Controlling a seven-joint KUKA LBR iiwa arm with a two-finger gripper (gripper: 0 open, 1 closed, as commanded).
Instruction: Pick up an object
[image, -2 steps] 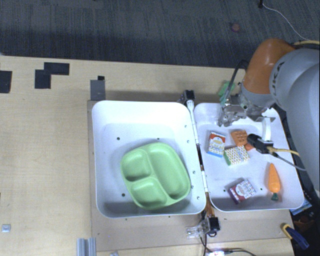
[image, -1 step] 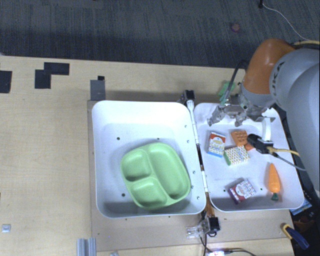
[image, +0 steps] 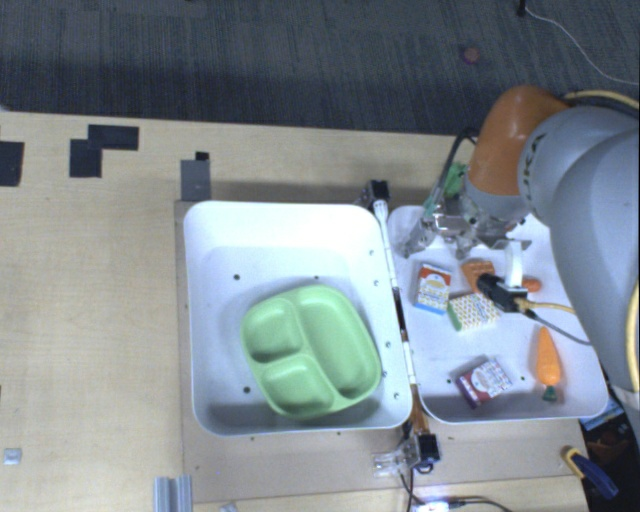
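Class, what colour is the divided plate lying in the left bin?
Light green: the divided plastic plate, seen in the camera view.

The bench (image: 90, 330) is formed by a light wood surface. Two shallow white bins are carried on it side by side, touching along their inner edges. The left bin (image: 215, 300) is set near the bench centre; the right bin (image: 520, 400) is set beside it. Black tape marks (image: 100, 148) are placed on the wood near the far edge, left of the bins. A small grey block (image: 195, 178) is located just beyond the left bin's far corner.
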